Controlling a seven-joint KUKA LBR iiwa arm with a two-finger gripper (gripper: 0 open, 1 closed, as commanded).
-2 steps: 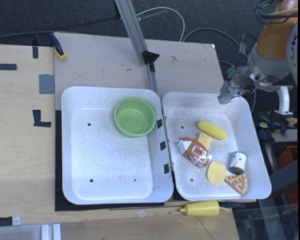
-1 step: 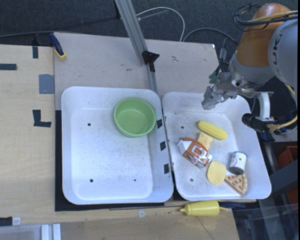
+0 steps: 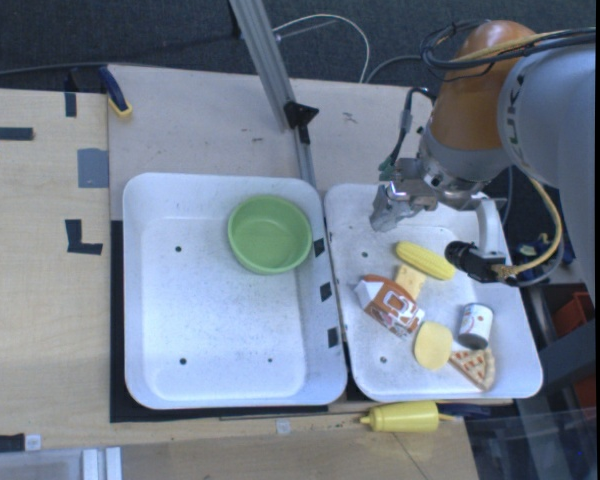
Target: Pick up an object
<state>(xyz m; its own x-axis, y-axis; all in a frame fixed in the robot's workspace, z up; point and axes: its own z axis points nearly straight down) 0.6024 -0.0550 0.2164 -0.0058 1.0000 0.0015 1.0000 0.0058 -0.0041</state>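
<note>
From the camera above the surface [image 3: 40, 268], the arm [image 3: 500, 78] reaches in from the right and its hand [image 3: 388, 211] hangs over the far left corner of the right bin [image 3: 360, 358], above bare white floor. Whether the hand is spread or pressed together I cannot tell; nothing is seen between its tips.

The likely targets all lie nearer the camera than the hand. The yellow corn cob [image 3: 426, 261] is closest, just beside and below it. If the hand drops straight down from here it probably meets only bin floor, because it is offset from every object. The cob is round and may roll away from closing tips. The pieces are also crowded, so a grasp aimed at one could nudge its neighbour.

The right bin holds the cob, a small orange-and-white carton [image 3: 390, 305] lying on its side, a pale yellow wedge [image 3: 410, 281] between those two, a yellow disc [image 3: 432, 346], a silver can [image 3: 474, 323] and a waffle-patterned slice [image 3: 475, 367]. The disc, can and slice sit close together near the front right corner.

The left bin [image 3: 180, 368] holds a green bowl [image 3: 270, 233], upright, near its far right corner.

A yellow bottle [image 3: 405, 417] lies on the surface just outside the right bin's front rim.
</note>
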